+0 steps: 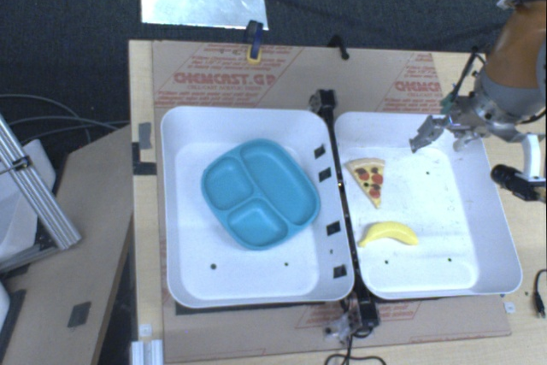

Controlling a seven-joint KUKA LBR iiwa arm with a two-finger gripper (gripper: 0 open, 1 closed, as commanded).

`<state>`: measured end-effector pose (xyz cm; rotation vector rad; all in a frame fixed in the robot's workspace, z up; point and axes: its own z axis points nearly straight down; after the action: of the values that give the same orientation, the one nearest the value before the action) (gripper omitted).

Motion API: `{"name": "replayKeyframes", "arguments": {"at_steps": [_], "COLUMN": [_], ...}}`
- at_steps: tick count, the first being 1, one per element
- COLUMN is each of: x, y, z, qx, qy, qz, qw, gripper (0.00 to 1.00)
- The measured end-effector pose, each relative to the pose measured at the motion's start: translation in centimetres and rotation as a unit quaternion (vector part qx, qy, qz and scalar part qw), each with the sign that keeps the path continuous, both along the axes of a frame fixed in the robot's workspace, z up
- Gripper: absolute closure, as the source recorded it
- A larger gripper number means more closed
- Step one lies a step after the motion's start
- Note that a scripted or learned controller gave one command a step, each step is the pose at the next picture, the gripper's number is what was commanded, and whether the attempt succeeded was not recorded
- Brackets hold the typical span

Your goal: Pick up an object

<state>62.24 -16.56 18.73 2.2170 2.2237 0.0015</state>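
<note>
Left bin [184, 269]: one blue divided plate [259, 193] lies flat near the centre, three compartments, nothing in them; right bin [491, 269]: a toy pizza slice [368, 178] lies close to the dividing wall, point toward the near side; a yellow banana [389, 233] lies just below it, apart from it; gripper [436, 134] hangs over the bin's far right area, well apart from both items; fingers spread, nothing between them; arm [517, 55] enters from the right
</note>
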Motion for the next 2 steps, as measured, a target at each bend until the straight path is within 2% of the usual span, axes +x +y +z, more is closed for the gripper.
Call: {"name": "replayKeyframes", "arguments": {"at_steps": [1,2], "x": [1.1,-4.3], "y": [7.9,17.3], "z": [-2.9,-0.1], "qx": [0.0018,0.002], "qy": [0.001,0.001], "qz": [0.004,0.004], "qw": [1.0,1.0], "gripper": [0.0,0.0]}}
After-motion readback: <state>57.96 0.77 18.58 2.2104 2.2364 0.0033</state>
